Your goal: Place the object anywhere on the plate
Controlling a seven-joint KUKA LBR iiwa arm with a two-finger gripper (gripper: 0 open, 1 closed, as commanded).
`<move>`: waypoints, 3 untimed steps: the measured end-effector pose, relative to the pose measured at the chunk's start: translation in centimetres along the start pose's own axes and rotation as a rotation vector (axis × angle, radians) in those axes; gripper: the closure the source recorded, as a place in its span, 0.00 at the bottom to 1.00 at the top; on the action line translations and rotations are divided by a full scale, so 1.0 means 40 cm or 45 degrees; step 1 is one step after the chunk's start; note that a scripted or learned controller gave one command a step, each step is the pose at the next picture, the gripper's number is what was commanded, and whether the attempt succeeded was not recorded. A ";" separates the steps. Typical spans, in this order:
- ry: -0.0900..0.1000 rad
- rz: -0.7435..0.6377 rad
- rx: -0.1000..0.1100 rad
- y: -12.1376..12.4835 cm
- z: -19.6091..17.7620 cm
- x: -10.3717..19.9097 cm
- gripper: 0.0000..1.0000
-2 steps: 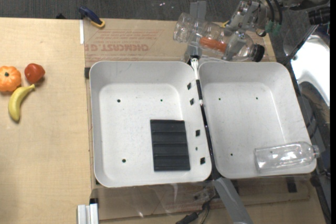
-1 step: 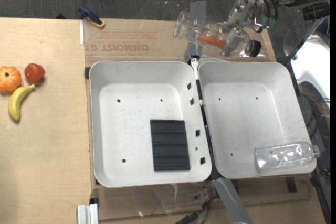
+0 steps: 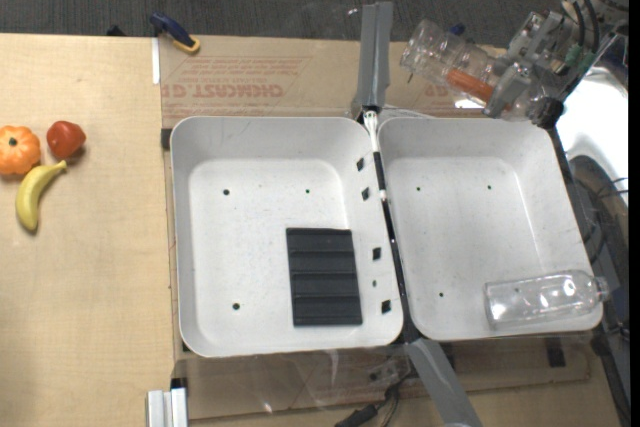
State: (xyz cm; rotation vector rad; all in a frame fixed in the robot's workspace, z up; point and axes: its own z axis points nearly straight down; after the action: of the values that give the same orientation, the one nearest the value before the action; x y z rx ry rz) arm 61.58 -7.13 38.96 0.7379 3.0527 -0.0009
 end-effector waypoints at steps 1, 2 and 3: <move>0.004 0.237 0.002 0.128 0.339 0.142 1.00; 0.002 -0.090 0.000 0.149 0.272 0.364 1.00; 0.001 0.224 0.000 0.212 0.250 0.339 1.00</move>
State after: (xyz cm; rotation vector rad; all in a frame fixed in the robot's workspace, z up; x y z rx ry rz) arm 53.38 6.59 28.93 1.0035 2.9766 -0.0009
